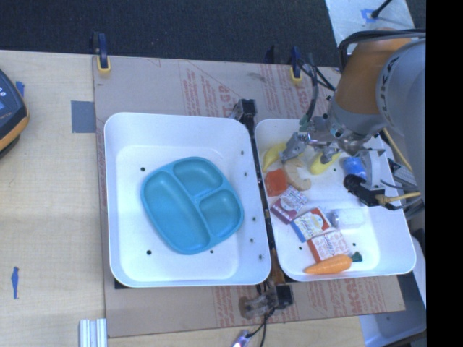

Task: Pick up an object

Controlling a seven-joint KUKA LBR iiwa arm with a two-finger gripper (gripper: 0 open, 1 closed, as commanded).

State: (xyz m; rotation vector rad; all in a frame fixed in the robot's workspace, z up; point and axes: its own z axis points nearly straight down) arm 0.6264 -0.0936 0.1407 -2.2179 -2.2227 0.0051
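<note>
My gripper [309, 146] hangs low over the far part of the right bin [391, 255]. Just below it lie a beige lump [297, 177] and a yellow piece [323, 164]; whether it touches either I cannot tell. A yellow banana-like piece [273, 155] sits to its left by the bin wall, and a blue item [354, 167] lies to its right. Further forward are a red-orange item [277, 183], a purple and white packet [289, 202], a white and orange packet [309, 224], a red box [328, 245], a carrot [329, 267] and a clear item [349, 216].
The left bin [123, 266] holds a blue divided plate [192, 204]. My arm's orange band and grey body cover the right bin's far right corner. A dark device [9, 110] sits at the bench's left edge.
</note>
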